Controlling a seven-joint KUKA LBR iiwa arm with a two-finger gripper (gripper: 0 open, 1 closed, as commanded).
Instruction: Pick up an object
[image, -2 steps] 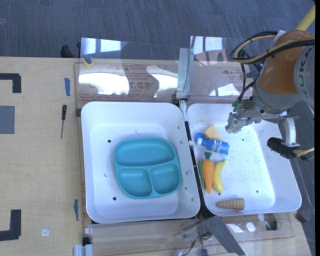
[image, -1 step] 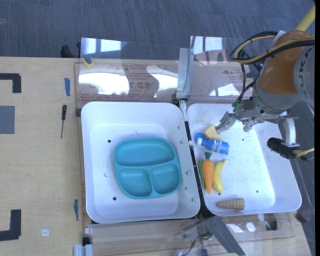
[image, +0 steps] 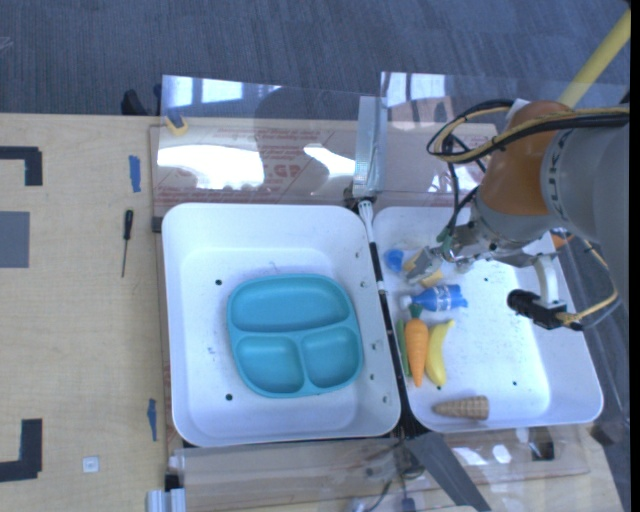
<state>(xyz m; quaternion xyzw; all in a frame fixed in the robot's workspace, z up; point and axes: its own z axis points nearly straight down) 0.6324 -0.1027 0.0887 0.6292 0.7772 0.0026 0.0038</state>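
Cone lies nearest — arm hides the fingers, state unclear.

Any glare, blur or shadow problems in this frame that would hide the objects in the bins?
Camera view: strong window glare on the clear panel behind the bins; the arm is soft and blocks part of the right bin; the carrot, banana and blue tray are evenly lit and sharp, with faint shadows.

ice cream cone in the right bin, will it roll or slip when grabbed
The ice cream cone lies on its side, tapered, so a push would probably swing it in an arc. It looks like a rigid toy, likely light. Its ridged surface may help grip, though the taper could squeeze out.
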